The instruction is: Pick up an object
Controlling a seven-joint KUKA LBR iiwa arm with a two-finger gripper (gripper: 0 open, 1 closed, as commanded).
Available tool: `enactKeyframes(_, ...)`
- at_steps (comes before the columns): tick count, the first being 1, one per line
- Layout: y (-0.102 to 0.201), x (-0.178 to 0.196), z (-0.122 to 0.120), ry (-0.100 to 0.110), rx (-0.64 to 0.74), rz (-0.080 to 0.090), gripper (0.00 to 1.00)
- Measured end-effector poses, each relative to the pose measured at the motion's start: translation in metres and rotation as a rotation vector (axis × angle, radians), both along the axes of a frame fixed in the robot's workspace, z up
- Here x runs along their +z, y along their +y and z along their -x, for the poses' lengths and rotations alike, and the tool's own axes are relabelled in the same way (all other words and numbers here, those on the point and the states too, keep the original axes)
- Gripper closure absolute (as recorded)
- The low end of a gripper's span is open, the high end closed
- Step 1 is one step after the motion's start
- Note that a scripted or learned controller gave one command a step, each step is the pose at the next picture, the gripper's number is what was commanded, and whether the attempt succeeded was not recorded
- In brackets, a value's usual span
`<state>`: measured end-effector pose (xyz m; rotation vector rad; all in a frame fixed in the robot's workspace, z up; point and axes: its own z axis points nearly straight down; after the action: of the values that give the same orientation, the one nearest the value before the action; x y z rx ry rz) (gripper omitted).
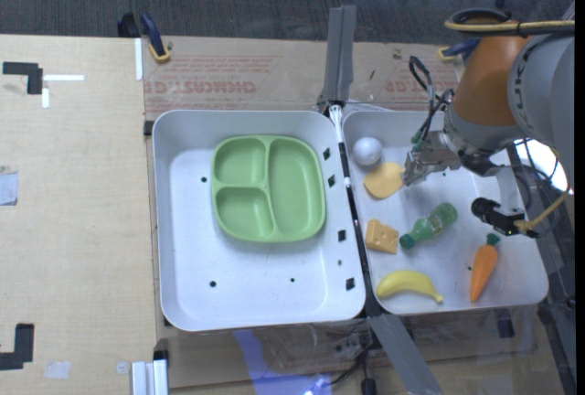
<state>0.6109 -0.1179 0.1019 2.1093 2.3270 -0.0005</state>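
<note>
The right bin (526, 288) holds a white ball (366, 150), a pale yellow chip-shaped piece (384, 181), a cheese wedge (382, 237), a green bottle (428, 226), a banana (409, 285) and a carrot (483, 271). My gripper (413, 172) hangs low in this bin, just right of the pale yellow piece and above the bottle. Its fingertips sit close to that piece's right edge. I see nothing between the fingers.
A green divided plate (269, 188) lies in the left bin (183, 274). A grey divider bar (340, 55) rises between the bins at the back. The arm's orange band (489, 82) and cables crowd the right bin's far right corner.
</note>
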Motion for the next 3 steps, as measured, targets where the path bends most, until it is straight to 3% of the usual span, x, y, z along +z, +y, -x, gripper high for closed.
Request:
enactKeyframes(1,-0.008,0.018,-0.033,-0.002,0.090,0.001,1.00)
enactKeyframes(2,0.003,-0.010,-0.044,-0.001,0.061,0.000,1.00)
enactKeyframes(3,0.004,-0.010,0.024,0.002,-0.057,0.000,1.00)
